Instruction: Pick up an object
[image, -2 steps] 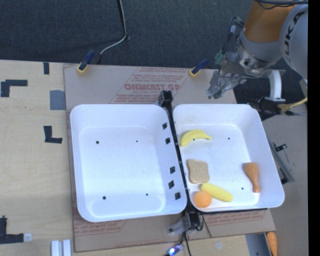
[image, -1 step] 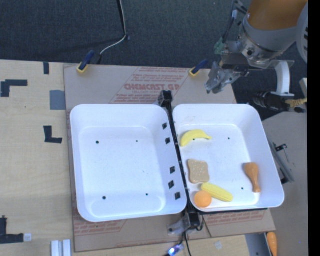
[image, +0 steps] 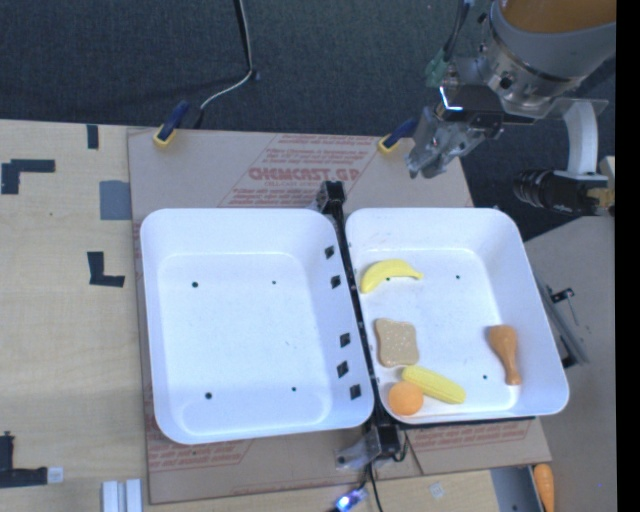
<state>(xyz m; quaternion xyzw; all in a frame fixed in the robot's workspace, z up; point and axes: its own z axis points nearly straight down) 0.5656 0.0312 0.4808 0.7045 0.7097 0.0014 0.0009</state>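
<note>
Far right, up high: the gripper (image: 432, 160) on the grey arm (image: 520, 60) with the orange band. Hangs over the far edge of the brown cardboard sheet (image: 290, 170), just past the far rim of the right bin (image: 505, 225), apart from all the toy food. Points down and a bit to the left. Too dark and small to tell how far open, or whether anything is in it. In the right bin, five bits of toy food. Toward the far left of that bin: a yellow banana (image: 390, 273), curved, lying flat. Nearer than the banana: a brown slice of bread (image: 397, 342), close to the left wall. Nearer again: a yellow corn cob (image: 433, 384), lying at a slant, touching or almost touching a round orange (image: 405, 399) at the near left corner. Over by the right wall: a brown chicken drumstick (image: 504, 352), fat end far, thin end near, well apart from the rest. To the left, right beside it: the left bin (image: 160, 225), white too. Between the two bins: a row of small black clips (image: 342, 300). At the far edge of the cardboard: two blue and yellow clamps, one at the left (image: 172, 122) and one near the gripper (image: 395, 138). Behind, on the dark floor: a thin black cable (image: 240, 70).
</note>
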